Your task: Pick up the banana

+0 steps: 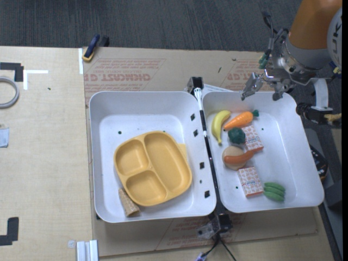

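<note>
1. Spreading under everything, the table [38,162] is pale wood, with a sheet of cardboard [130,72] laid beneath the bins.
2. The arm [318,15], grey with an orange band, comes in at 2 o'clock in the view and stops above the far rim of the right bin.
3. The left bin [103,113] is white and shallow; the right bin [296,145] sits just beside it, at its 3 o'clock, the two rims touching along the middle.
4. A yellow plate [153,168] with three sections lies in the left bin, slightly toward 5 o'clock.
5. The pincer [262,87] hangs over the right bin's far edge, at 1 o'clock from the banana and apart from it; its fingers are spread and nothing is between them.
6. The banana [218,125] lies in the right bin near its left wall, in the far half, curved, running from 1 o'clock down to 6 o'clock.
7. A carrot [239,119] lies just beside the banana at its 3 o'clock, tilted.
8. An orange-brown piece [238,155] rests near the middle of the bin, at 5 o'clock from the banana.
9. Two small boxes [250,181] lie at 3 and 6 o'clock of that piece.
10. A green piece [274,191] is at the lower box's 3 o'clock; a darker green one [236,136] touches the carrot's near side.
</note>
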Tool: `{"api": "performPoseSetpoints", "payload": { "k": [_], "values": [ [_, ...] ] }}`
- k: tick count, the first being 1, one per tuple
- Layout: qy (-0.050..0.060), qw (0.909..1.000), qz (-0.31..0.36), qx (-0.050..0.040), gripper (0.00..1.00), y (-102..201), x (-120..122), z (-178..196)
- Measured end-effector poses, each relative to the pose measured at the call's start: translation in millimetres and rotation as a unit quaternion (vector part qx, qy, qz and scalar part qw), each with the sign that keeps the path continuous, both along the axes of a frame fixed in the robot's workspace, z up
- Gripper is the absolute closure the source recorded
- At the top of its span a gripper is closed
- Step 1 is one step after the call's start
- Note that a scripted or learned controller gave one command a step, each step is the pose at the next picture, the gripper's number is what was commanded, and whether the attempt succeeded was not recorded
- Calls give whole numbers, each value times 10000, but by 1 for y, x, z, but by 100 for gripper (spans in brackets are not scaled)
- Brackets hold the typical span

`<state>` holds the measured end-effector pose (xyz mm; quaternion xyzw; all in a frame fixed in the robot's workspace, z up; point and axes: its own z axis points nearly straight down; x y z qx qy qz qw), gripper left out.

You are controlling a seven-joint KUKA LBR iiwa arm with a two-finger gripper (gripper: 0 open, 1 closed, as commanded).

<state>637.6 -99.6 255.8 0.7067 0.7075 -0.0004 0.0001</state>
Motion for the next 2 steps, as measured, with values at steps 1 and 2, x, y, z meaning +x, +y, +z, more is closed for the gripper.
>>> {"api": "performPoseSetpoints", "payload": {
  "k": [1,2],
  "values": [
    [7,9987,-517,1,0,104,21,-33],
    [5,9999,-159,1,0,72,-21,-64]
  ]
}}
